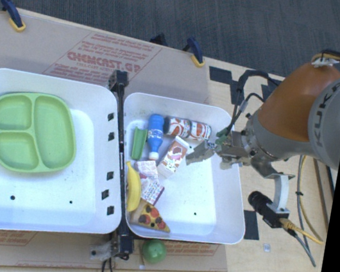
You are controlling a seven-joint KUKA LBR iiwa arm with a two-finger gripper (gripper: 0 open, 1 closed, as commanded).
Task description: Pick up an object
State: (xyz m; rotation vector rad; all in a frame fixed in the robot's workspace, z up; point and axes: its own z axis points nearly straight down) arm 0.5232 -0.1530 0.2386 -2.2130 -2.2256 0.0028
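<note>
The gripper (pixel 201 153) hangs with fingers apart and empty; pickup remains undone, the carton (pixel 175 155) just left of it.

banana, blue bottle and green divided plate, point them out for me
banana (pixel 134 189), camera view, middle of its yellow body.
blue bottle (pixel 155 131), camera view, on its blue upper body.
green divided plate (pixel 53 132), camera view, floor of its largest compartment.

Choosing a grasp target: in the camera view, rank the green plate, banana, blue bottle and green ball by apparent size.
1. green plate
2. banana
3. blue bottle, close to the banana, so that order is unsure
4. green ball
</note>
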